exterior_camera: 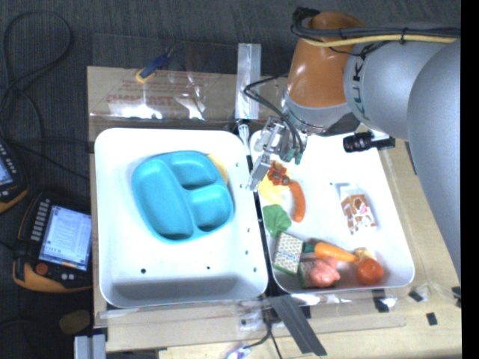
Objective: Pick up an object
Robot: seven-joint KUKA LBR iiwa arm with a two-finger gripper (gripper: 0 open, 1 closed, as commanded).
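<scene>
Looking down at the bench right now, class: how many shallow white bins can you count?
2. The left bin holds a blue divided tray. The right bin holds small toy foods, with the gripper over its near-left corner. None seems hidden.

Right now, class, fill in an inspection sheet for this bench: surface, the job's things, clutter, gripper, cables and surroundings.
Surface: two shallow white bins, left bin, right bin.
Job's things: blue divided plastic tray in left bin; orange toy carrot, green leaf-shaped toy, small patterned packet in right bin.
Clutter: clear plastic sheet behind the bins.
Gripper: two-finger gripper low over right bin's near-left corner.
Cables: black cable on floor, left.
Surroundings: handheld pendant with screen.
</scene>
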